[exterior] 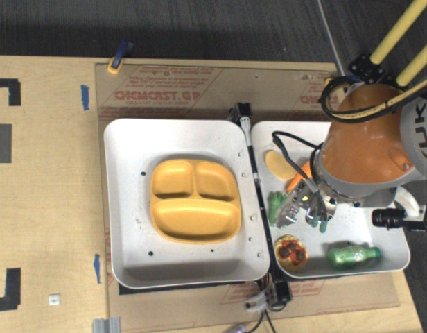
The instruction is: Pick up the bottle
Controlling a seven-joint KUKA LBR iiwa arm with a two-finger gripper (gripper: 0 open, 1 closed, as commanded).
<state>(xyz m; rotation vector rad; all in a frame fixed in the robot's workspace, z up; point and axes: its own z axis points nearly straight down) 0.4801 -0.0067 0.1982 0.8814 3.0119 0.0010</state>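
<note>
The arm (369, 141) reaches in from the right, tool (305, 210) lowered.

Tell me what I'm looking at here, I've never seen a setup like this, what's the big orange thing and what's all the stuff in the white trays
The picture is taken by one fixed camera above a bench, looking down at a slant. The big orange and grey shape on the right is a robot arm reaching in; a program drives it. At its tip is a pincer, hanging over the right bin. Nothing shows between its fingers.

Two shallow white bins sit side by side. The left bin holds a yellow divided plate. The right bin holds the green bottle, lying on its side near the front edge, apart from the pincer. There is also a small round item with red bits, a pale yellow oval piece, and some small green and orange items under the pincer, too cluttered to name.
</note>
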